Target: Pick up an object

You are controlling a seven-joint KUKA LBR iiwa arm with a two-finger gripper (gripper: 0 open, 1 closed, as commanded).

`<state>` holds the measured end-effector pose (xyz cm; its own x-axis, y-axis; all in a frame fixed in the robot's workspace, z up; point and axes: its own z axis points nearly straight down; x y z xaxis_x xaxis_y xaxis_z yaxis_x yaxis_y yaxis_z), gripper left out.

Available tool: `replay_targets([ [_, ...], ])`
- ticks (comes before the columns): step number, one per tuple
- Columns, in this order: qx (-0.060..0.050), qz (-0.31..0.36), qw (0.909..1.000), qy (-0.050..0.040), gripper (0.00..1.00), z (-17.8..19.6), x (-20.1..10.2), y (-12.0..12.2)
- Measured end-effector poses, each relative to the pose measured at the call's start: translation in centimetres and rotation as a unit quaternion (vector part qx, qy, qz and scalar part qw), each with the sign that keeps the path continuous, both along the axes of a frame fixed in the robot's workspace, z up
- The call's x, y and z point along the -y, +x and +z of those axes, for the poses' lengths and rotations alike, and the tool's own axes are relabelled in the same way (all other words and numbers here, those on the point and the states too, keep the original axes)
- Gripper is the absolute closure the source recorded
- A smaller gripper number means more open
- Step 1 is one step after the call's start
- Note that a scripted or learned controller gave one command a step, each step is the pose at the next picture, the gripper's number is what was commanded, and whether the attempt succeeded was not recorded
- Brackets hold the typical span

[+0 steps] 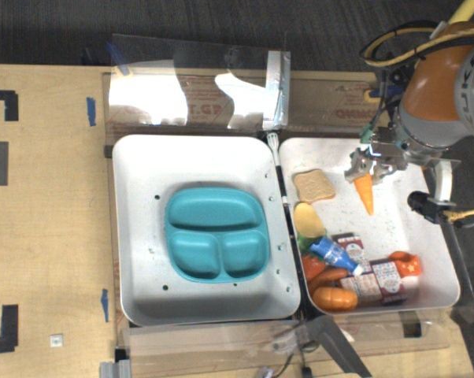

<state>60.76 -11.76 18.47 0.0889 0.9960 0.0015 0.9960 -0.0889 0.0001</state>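
On the desk, two shallow white bins sit side by side; the left bin holds a teal divided tray, and the right bin holds a scatter of toy food. From the right, the grey arm with its orange band reaches over the right bin's upper part, and its jaws hang there with an orange toy carrot directly beneath them, pointing tip downward. The carrot's wide top meets the jaws, and it appears to be pinched between the two fingers, which stand nearly closed around it; the lower half of the carrot hangs free below them.

The step in hand looks like lifting the carrot clear of the bin. To do it well, the pinch should stay firm and the rise should be straight and slow, since the carrot tapers and could slip downward out of a loose hold.

Just to the lower left of the jaws lies a tan slice of toy bread, and further below on that side a yellow toy. Well below the jaws, along the bin's near edge, sit a blue wrapper, small printed cartons and red and orange toy vegetables, all apart from the carrot.
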Motion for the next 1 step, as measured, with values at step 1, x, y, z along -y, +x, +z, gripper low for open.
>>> replay_targets([
  [1,0.002,-0.04,0.9992,-0.0003,1.0,7.02,-4.8,-2.48],
])
